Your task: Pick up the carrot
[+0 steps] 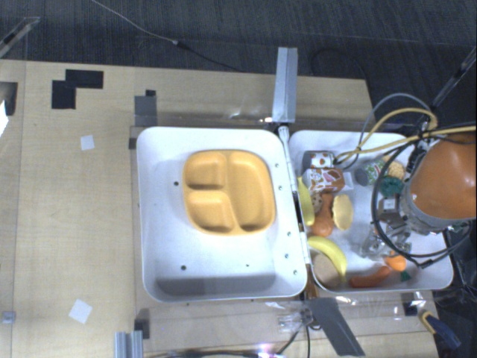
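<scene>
Clutter is my risk: the carrot lies in the right bin's near corner, against a red pepper, under my gripper, whose opening I cannot tell.

1. A yellow divided plate lies in the left bin, slightly toward 12 o'clock of its middle.
2. In the right bin, a banana lies at 7 o'clock.
3. A red and white carton sits at 10 o'clock.
4. A pale round slice rests just beside the carton, toward 5 o'clock of it.
</scene>
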Controlling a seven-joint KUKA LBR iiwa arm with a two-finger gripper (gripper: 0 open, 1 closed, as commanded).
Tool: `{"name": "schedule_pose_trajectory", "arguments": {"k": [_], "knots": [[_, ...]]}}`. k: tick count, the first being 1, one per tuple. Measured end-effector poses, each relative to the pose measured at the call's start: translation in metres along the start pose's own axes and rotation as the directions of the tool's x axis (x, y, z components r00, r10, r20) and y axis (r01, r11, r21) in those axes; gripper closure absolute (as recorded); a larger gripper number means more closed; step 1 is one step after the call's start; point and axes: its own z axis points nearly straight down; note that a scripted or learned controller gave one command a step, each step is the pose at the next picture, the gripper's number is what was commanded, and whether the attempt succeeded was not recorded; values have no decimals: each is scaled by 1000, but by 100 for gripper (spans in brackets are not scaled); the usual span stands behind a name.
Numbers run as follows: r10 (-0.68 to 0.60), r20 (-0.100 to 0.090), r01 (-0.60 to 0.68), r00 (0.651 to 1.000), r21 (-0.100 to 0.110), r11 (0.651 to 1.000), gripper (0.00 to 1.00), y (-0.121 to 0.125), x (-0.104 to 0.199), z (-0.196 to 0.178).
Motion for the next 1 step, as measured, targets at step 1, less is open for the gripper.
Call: {"name": "schedule_pose_trajectory", "arguments": {"k": [1], "knots": [[-319,-1,319,948,-8,948,100,-5,42,1]]}}
